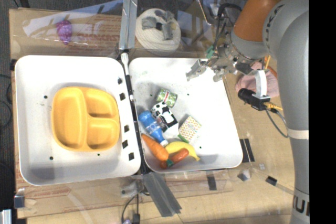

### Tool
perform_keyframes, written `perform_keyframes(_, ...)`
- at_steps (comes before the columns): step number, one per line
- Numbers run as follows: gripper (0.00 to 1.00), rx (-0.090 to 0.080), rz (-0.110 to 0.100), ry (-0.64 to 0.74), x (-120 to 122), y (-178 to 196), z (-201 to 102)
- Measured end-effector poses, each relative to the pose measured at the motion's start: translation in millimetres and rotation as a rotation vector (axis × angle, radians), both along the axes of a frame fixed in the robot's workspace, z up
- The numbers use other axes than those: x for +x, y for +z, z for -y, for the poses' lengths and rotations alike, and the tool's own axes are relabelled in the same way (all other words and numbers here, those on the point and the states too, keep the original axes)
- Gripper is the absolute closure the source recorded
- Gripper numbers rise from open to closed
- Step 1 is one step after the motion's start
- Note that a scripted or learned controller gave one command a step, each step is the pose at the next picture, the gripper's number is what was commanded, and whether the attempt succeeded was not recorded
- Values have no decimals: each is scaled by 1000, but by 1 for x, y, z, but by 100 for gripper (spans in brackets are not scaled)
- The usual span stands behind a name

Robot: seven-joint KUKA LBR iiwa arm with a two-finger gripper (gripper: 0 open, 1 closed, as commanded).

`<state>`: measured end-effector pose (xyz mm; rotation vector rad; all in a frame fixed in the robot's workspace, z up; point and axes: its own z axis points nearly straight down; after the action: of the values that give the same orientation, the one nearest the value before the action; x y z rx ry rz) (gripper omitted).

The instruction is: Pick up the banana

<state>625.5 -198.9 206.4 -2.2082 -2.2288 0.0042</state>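
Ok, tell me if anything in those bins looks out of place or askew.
Nothing looks spilled or damaged. The toys lie jumbled at the right bin's near-left corner, with the banana wedged against the carrot. The yellow tray sits flat in the left bin.

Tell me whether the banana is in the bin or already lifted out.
In the bin. The banana lies at the right bin's near edge among the other toys, beside the carrot, with the gripper far from it.

banana (188, 148) partly covered by red toy (177, 156), claw (206, 69) finger gap unclear, arm (286, 60) cropped at right
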Motion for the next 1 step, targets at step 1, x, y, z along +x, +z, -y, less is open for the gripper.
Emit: perform_keyframes(1,0,1,1,142,-49,-79,11)
